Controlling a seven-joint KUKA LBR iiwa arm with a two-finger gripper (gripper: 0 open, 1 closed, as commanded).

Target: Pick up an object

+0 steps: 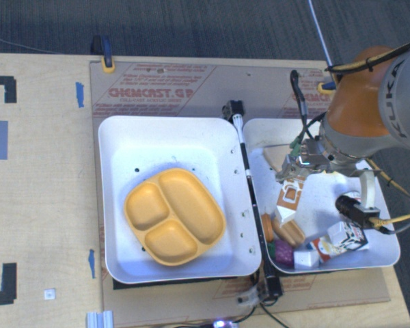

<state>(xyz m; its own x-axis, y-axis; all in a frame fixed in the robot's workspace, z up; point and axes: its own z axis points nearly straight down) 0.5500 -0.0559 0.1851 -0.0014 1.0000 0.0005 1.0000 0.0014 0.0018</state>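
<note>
The tool [295, 173] is hanging over the right bin [389, 251], its grip state impossible to tell, directly above an orange-and-white carton [289, 200]. Beyond that carton, small items [307, 248] are lying clustered. Far left, a yellow divided tray [175, 215] is sitting in the left bin [123, 142].

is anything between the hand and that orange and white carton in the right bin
Nothing visible does. The hand hangs directly above the upper end of the orange and white carton in the right bin; the other small items lie nearer the bin's front edge.
</note>
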